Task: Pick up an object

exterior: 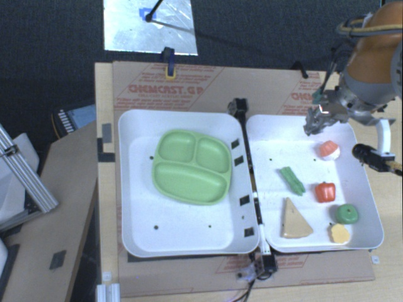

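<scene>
Gripper (313, 126) is hovering over the right bin's (271, 137) far edge; finger state cannot be made out. Nothing visibly between fingers. Nearest, an orange-white piece (328, 149) is lying just below it. Farther out are sitting a green pod (292, 180), red pepper (325, 192), cheese wedge (294, 220), green round (347, 214), yellow piece (339, 233). Left bin (135, 231) is holding a green divided plate (191, 166).

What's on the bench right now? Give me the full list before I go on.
Bins: 2, white, side by side, left and right.
Divided plate: 1, green, left bin.
Round piece: 1, orange-white, right bin, far side.
Bean: 1, green, right bin middle.
Pepper: 1, red, right of bean.
Wedge: 1, tan, near side.
Ball: 1, green, near right.
Lump: 1, yellow, near right corner.
Gripper: 1, grey, above right bin's far edge.
</scene>
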`<state>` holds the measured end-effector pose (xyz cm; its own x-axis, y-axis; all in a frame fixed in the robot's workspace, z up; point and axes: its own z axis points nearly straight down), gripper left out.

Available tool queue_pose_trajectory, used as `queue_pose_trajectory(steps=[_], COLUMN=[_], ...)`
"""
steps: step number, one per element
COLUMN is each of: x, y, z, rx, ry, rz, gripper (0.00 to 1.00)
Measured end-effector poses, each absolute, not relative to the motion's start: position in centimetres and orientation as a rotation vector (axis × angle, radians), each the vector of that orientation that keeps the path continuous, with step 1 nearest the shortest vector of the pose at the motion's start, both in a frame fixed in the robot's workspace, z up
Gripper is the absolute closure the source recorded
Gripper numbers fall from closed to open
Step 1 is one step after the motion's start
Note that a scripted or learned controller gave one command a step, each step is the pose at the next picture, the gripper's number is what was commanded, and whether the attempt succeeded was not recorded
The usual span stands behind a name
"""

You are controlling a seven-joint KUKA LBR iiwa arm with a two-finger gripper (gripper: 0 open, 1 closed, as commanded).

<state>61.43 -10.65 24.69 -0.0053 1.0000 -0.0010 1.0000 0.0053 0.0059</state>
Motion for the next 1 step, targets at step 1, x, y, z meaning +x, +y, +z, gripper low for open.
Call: queue_pose_trajectory(steps=[1], x=[59.88], y=[-6.22], z=[23.5], rx=[2.213], ry=[2.23], rz=[0.001], gripper=[1.0])
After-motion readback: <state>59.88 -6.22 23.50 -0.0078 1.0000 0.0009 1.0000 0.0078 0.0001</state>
